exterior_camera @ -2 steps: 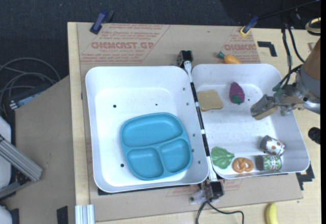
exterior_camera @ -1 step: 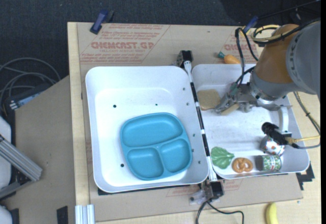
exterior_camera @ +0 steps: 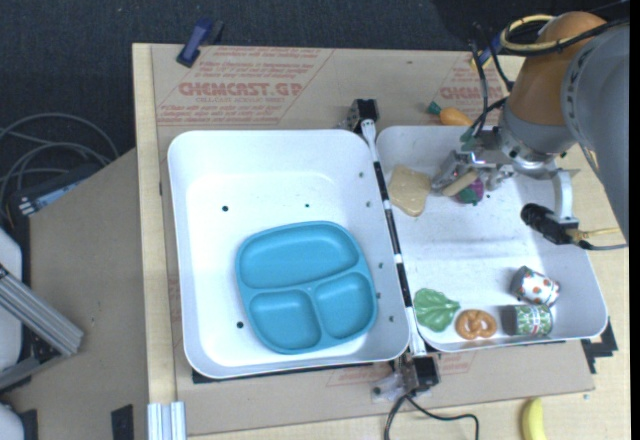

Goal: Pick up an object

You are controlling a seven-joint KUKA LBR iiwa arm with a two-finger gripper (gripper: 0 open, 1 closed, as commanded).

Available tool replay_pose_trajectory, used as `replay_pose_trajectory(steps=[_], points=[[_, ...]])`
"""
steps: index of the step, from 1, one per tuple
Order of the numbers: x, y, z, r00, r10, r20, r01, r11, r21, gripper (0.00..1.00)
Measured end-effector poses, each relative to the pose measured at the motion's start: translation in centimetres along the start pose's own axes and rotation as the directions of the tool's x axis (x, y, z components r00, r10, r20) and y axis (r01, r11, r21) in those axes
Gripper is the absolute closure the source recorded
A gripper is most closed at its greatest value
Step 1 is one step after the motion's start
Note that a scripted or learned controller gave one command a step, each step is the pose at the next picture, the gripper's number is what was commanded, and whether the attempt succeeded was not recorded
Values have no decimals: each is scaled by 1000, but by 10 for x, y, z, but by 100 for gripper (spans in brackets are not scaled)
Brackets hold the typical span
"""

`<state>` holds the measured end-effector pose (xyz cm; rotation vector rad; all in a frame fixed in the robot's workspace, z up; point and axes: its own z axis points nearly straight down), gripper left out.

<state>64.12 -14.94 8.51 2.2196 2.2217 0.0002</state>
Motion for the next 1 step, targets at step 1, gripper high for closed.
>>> replay_pose_trajectory(steps=[1], points=[[0, 1, -10, 1000, -1, 1, 1, 1000, -2, 100]])
